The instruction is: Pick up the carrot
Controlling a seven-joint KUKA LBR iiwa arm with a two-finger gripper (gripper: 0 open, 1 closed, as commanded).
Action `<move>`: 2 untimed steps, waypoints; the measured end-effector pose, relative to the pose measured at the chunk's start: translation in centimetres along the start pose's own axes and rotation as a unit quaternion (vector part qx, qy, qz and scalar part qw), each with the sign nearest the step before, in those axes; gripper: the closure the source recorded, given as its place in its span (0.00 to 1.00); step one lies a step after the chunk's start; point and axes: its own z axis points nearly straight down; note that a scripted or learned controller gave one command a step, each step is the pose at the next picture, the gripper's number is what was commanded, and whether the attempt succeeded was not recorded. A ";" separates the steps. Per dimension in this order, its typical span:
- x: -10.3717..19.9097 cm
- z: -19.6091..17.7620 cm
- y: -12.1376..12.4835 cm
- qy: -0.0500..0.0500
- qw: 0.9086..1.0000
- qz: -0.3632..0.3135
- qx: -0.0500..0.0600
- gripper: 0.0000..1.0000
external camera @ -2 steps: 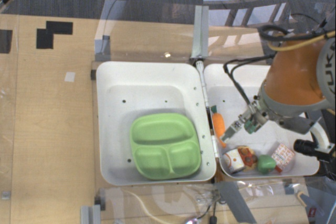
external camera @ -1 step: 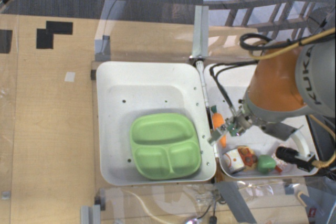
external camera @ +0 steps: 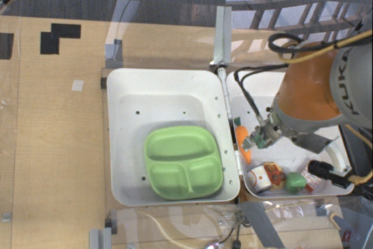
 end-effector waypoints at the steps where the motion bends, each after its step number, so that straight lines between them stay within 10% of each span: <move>1: 0.0 0.0 0.0 0.000 1.000 0.000 0.000 0.00; 2: -5.1 0.9 4.5 -0.001 1.000 -0.022 0.000 0.00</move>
